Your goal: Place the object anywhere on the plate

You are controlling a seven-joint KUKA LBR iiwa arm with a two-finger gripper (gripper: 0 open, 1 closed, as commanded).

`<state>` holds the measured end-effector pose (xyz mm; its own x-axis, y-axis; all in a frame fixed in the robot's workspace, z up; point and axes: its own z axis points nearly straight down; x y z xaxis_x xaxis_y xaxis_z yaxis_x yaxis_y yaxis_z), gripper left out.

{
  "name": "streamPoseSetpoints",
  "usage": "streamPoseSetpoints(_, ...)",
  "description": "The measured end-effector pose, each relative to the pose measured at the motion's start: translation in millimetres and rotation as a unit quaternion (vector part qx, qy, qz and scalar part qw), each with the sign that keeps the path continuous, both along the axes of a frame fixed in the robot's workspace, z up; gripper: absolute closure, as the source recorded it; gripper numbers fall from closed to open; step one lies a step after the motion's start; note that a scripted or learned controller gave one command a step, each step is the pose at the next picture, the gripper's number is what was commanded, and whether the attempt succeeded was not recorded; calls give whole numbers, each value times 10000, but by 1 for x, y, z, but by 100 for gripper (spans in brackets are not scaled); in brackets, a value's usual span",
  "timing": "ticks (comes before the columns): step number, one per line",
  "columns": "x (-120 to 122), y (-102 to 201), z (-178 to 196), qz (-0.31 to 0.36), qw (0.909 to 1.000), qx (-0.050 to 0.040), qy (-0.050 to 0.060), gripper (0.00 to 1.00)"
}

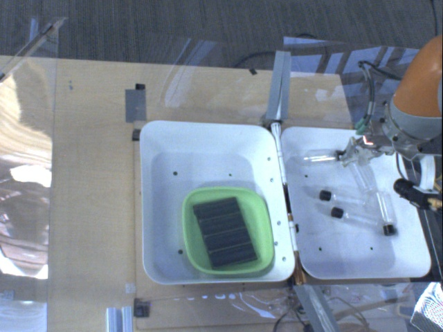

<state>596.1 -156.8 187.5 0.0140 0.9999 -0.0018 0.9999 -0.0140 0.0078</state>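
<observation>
A green plate (pixel 190 214) sits in the left white bin (pixel 159 185), toward its near side. A dark grey ridged block (pixel 223 232) lies flat on the plate, tilted slightly from the bin's edges. My gripper (pixel 354 149) hangs over the far part of the right bin (pixel 304 254), below the orange-banded wrist (pixel 419 81). It is well to the right of the plate, and clear plastic pieces lie close beneath it.
Several clear tubes (pixel 368 189) with small black caps (pixel 324 195) lie scattered in the right bin. A grey post (pixel 279 88) stands behind the divider between the bins. Cables run along the arm at the right.
</observation>
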Motion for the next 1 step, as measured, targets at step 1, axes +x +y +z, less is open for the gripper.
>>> streamPoseSetpoints(1,-52,52,-30,-96,10000,12,26,100)
